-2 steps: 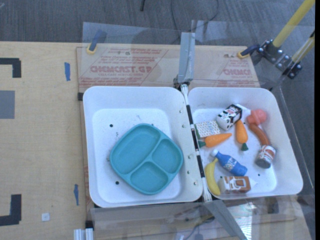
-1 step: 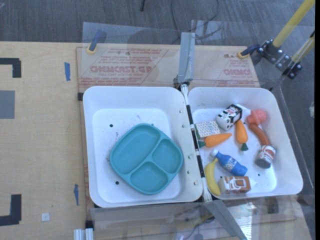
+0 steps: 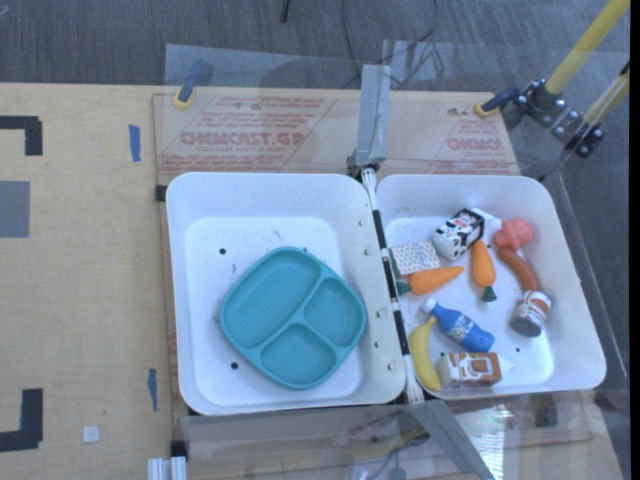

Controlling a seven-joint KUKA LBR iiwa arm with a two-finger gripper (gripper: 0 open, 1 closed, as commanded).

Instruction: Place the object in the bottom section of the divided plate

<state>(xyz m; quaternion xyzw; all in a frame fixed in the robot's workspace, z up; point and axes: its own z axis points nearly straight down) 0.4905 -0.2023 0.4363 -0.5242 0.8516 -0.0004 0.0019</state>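
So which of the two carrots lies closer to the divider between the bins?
The larger carrot, lying crosswise beside the divider; the smaller carrot sits farther right.

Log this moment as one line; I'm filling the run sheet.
plate: left bin, nothing in it | toys: right bin | banana: front left corner | placing: not yet done

Behind my two white bins (image 3: 190, 218), a clear sheet with red lettering (image 3: 240, 133) lies on the wooden bench (image 3: 70, 298), clamped by a yellow clip (image 3: 185, 96) at its back-left corner.
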